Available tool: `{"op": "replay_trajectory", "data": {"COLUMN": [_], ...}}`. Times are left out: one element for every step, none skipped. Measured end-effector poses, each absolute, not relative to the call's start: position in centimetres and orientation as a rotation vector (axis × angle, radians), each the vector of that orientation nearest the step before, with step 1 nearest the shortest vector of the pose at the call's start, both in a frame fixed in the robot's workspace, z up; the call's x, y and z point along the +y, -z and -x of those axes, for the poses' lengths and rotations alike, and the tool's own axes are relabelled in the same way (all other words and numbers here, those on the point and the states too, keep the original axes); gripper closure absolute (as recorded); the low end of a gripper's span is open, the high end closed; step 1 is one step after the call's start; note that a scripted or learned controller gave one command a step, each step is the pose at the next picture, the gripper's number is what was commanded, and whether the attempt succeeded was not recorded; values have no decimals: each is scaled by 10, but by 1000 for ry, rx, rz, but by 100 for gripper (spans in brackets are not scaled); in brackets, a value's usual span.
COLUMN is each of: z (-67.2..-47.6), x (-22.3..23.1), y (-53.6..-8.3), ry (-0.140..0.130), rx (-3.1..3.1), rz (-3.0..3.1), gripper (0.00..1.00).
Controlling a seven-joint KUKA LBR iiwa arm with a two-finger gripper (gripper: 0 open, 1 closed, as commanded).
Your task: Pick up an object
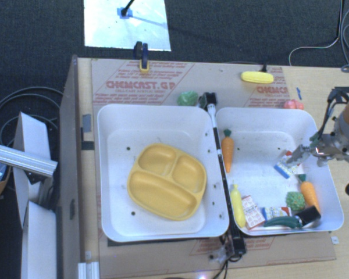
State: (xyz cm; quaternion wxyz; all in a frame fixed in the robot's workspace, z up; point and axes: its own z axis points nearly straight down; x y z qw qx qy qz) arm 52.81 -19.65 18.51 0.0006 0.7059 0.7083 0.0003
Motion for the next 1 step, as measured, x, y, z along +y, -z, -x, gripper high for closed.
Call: {"op": "replay_trajectory", "data": {"z": [-596], "x": [-166], "y": [-83], "ry": [-6], "rx": [2222], "rz": [-2203], "gripper": [0]}}
